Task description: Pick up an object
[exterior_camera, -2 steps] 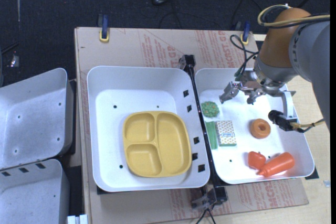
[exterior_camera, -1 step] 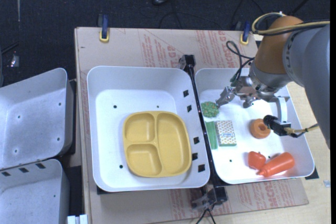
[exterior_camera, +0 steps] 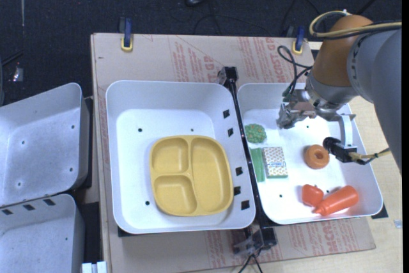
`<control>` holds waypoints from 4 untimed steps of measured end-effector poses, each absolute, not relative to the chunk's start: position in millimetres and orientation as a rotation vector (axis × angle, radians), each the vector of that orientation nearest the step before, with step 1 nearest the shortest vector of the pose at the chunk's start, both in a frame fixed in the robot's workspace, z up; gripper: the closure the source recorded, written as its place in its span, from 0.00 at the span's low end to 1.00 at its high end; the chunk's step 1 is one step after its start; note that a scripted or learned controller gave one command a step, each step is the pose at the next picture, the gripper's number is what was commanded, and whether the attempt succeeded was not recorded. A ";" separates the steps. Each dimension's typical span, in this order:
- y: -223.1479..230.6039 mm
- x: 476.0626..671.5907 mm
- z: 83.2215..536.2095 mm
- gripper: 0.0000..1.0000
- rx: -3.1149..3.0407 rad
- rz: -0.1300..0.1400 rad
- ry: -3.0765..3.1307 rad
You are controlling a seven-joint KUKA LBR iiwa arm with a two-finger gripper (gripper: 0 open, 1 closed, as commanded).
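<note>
The gripper hung over the right bin near its twelve o'clock edge, holding nothing visible; whether it was open I could not tell. The approach step seemed in hand. Nearest lay the green ball at its eight o'clock and the orange donut at five o'clock, so the next move probably called for centring over one and descending.

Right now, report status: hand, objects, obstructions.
Hand low in right bin, holding nothing visible. Nearest: green ball, orange ring. Nothing blocking them.
</note>
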State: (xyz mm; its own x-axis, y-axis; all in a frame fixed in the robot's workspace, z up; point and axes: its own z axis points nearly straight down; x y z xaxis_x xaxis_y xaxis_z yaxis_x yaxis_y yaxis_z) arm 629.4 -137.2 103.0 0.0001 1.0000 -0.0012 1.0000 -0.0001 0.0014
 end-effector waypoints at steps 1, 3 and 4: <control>-142.8 638.8 161.5 1.00 2.215 0.005 2.219; -137.2 648.9 252.8 1.00 2.213 0.006 2.221; -83.1 639.5 258.7 1.00 2.214 0.002 2.231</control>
State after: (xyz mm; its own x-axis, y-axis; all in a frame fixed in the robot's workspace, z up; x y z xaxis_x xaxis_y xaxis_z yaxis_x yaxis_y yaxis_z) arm 639.5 -83.1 258.7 -0.0074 1.0000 0.0018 1.0000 0.0074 0.0000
